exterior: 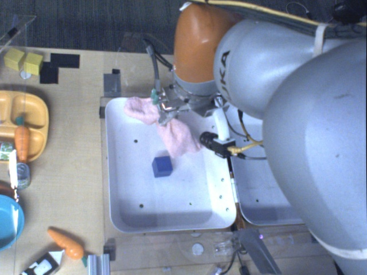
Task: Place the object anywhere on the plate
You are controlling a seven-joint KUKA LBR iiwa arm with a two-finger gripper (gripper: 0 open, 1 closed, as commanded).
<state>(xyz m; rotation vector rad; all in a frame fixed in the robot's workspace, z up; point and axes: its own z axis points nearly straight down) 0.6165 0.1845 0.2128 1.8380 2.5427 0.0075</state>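
Which thing the task means is not certain. Two candidates lie in the left bin, the white tray at the centre of the frame. A pink cloth is crumpled against the tray's upper wall and trails down toward its middle. A small blue cube sits on the tray floor just below the cloth's lower end, apart from it.

The end effector is right at the cloth's upper part, so the cloth looks like the thing being worked on. The metal parts overlap the fabric, and I cannot tell whether the end effector is spread, pressed together or pinching the cloth. The grey arm, with its orange band, fills the right and upper right of the frame and covers much of the right bin.

A yellow divided plate rests on the desk at the left edge of the frame, well apart from the tray, with a carrot lying in it. A blue dish shows at the lower left, and a second carrot lies near it.

By my reading the task is at an early stage. Neither cloth nor cube is on a plate, and a secure grasp is not confirmed. Lifting out of the tray, carrying leftward across the desk and releasing over the plate all appear to be left.
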